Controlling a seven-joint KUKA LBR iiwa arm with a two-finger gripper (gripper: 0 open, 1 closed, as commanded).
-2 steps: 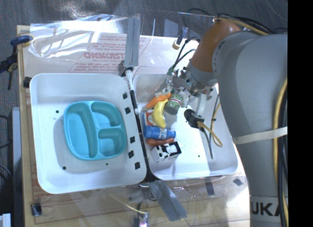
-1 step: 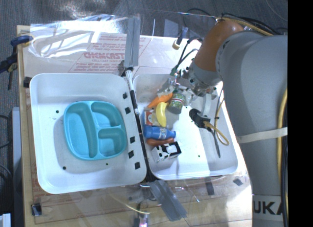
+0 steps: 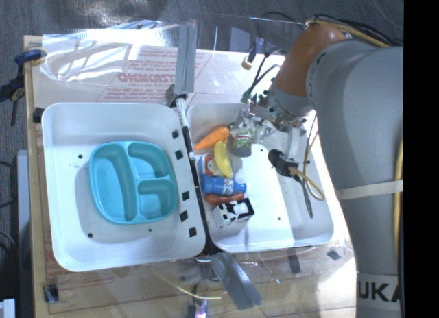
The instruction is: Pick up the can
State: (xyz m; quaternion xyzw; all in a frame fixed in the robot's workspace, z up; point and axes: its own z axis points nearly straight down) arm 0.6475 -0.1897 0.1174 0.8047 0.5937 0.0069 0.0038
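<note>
The end effector (image 3: 241,133) hangs over the far part of the right bin (image 3: 302,221), right at the can (image 3: 240,147) — whether it grips, I cannot tell — beside the banana (image 3: 221,159) and carrot (image 3: 212,138).

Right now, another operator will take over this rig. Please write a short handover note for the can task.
Gripper: low in the right bin, directly above the can; finger state and grasp cannot be judged.
Can: on the right bin floor, beside the banana and carrot.
Blue tray: in the left bin.
Done: approach to the can.
Left: confirm grip, then lift.
</note>
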